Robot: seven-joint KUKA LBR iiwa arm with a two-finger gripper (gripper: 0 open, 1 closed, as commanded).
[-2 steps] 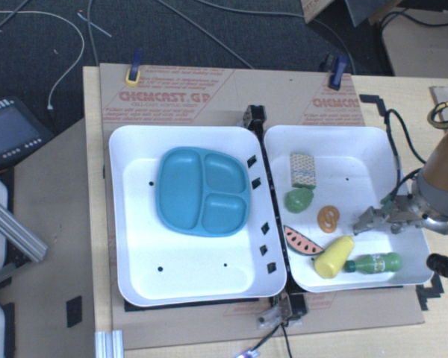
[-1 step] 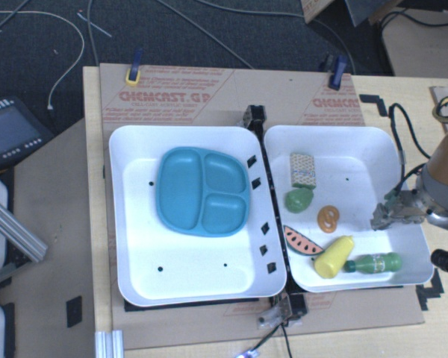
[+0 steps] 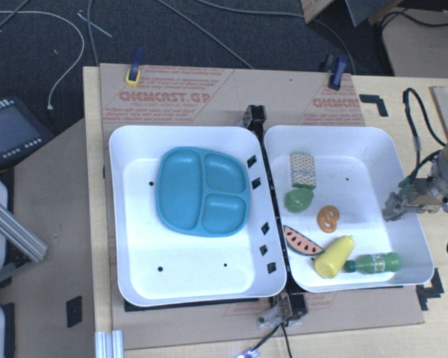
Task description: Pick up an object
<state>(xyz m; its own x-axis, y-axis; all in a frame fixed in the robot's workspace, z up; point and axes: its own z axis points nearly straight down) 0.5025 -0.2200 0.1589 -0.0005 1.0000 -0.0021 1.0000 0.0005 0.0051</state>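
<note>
Nothing lifted yet — the pincer [image 3: 400,202] hangs over the right bin's [image 3: 373,142] right edge, its state impossible to tell; the yellow bottle [image 3: 333,256] and neighbours lie along that bin's near-left side.

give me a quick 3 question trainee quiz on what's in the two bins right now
1. True or false: the blue divided plate lies in the left bin.
2. Which item lies nearest the right bin's front edge?
A. green bottle
B. checkered block
C. pretzel
3. Fill in: the watermelon slice lies right beside the yellow ____.

Key
1. True.
2. A; the block sits farthest back, with the pretzel mid-bin.
3. Bottle. The gripper sits at the right bin's right rim, away from both.
</note>
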